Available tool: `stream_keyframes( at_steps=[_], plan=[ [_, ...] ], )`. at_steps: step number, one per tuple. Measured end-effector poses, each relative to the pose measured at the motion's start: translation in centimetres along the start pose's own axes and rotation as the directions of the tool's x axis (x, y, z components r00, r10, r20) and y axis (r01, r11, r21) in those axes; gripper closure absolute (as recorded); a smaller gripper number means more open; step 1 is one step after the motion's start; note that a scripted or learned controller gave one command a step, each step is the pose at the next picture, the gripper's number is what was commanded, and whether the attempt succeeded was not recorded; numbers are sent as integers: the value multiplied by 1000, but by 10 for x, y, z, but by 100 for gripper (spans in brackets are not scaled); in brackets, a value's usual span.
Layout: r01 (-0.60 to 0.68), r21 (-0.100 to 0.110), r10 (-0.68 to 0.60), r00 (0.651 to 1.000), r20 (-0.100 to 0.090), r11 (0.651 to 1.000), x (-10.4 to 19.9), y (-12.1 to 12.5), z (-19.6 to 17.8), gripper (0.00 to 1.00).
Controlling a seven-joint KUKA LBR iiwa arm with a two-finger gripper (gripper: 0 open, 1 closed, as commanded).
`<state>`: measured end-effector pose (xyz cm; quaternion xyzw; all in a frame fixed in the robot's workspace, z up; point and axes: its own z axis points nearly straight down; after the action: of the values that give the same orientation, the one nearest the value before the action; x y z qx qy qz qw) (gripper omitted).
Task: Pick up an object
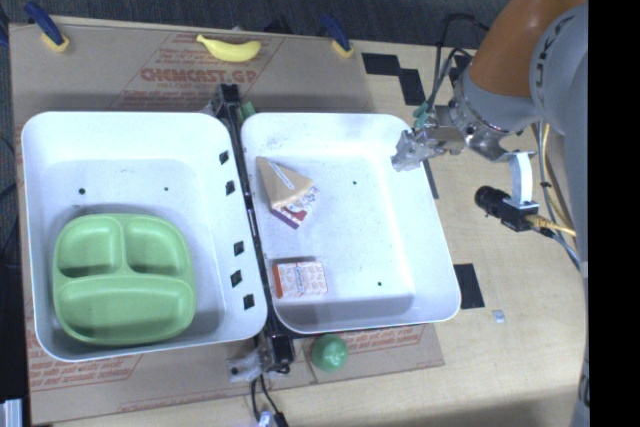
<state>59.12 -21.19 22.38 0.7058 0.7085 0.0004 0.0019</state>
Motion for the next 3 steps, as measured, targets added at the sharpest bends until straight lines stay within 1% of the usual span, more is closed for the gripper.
stream_keyframes(
  at_steps=[1,2,3],
  plan=[
    [0,3,0,1000,-1,1000,0,-1,2,0],
    [3,7,-3,1000,-3,1000,10,-31,132,0],
    [3,9,-3,1000,-4,1000,53,-104,132,0]
  ],
)
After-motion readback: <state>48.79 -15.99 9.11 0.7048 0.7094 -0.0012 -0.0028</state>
